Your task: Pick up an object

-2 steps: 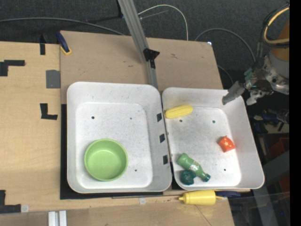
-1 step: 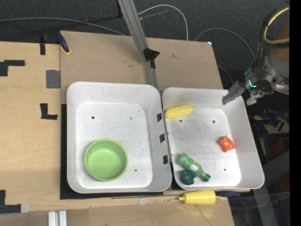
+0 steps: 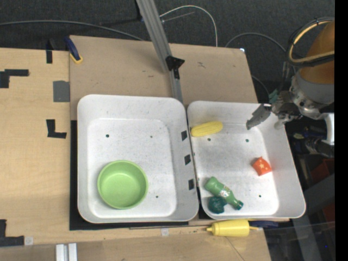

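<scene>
My target: the small orange plastic block (image 3: 261, 166), lying near the right edge of the right-hand white bin (image 3: 283, 162), well apart from the yellow plastic corn cob (image 3: 206, 128) at the bin's far-left corner. Looks light, stiff, a bit slick; best taken across its short sides, w/ a square grip. My jaws (image 3: 256, 119) hang above the bin's far-right corner, nothing btwn them; can't tell if apart or together. My arm comes in from the table's right, wrist tilted down-left.

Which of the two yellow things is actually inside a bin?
The yellow corn cob, lying near the right bin's top left corner. The yellow bottle lies outside, on the bench below it.
</scene>
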